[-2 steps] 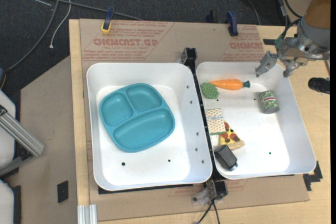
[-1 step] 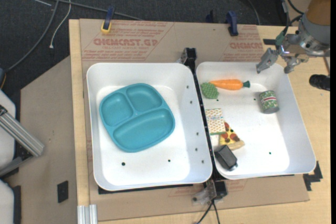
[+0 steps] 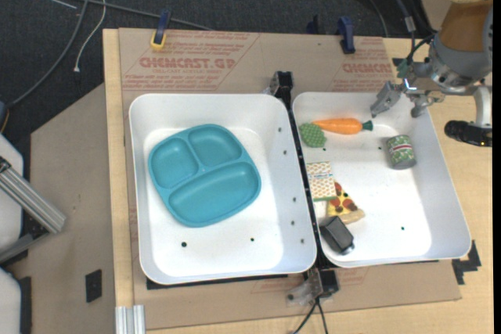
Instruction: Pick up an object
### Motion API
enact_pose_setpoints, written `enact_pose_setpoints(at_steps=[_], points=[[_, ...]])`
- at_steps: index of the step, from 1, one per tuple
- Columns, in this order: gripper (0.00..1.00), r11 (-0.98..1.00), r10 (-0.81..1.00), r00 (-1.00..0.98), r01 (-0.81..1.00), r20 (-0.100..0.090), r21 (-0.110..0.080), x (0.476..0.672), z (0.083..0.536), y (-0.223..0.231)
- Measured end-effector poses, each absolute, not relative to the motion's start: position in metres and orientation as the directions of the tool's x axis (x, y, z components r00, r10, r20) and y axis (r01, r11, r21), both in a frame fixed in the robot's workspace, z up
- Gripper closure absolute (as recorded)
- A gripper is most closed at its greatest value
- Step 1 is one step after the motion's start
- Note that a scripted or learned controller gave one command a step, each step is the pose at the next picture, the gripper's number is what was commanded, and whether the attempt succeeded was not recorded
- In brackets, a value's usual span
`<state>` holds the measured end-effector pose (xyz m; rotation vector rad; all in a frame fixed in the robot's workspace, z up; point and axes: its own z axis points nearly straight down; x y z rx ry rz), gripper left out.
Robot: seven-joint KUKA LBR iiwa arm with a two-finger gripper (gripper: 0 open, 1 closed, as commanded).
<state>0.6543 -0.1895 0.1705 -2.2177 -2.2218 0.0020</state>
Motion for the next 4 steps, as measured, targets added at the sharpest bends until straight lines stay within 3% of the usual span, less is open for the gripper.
enact_pose_setpoints(at_steps=[2, 3, 4], points=[[0.00, 0.001, 1.000, -0.001, 1.000, 0.002, -0.006, 0.646, 0.082, -0.191], [1.00, 0.002, 1.000, -0.002, 1.000, 0.000, 0.001, 0.649, 0.098, -0.191], [1.00, 0.000, 1.000, 0.000, 1.000, -0.003, 0.008, 0.647, 0.161, -0.197]])
